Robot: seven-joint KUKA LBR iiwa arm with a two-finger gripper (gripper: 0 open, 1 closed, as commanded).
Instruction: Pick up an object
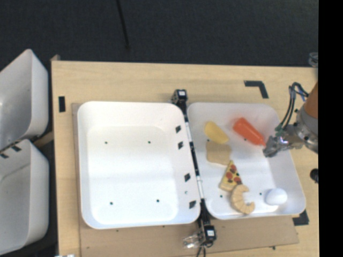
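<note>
The right bin (pixel 278 116) holds an orange carrot-like piece (pixel 248 130), a yellow piece (pixel 216 132), a tan slab (pixel 218 154), a pizza slice (pixel 230 176), a croissant (pixel 242 199) and a white egg (pixel 276 196). My gripper (pixel 272 146) reaches in from the right edge, low over the bin's right side, just right of the carrot's lower end. Nothing shows between its fingertips.
The left bin (pixel 86 143) lies beside the right one, with a black-clipped divider (pixel 188 159) between them. White containers (pixel 19 143) stand off the bench at the far left. Cables (pixel 292 103) hang by the arm at the right.
</note>
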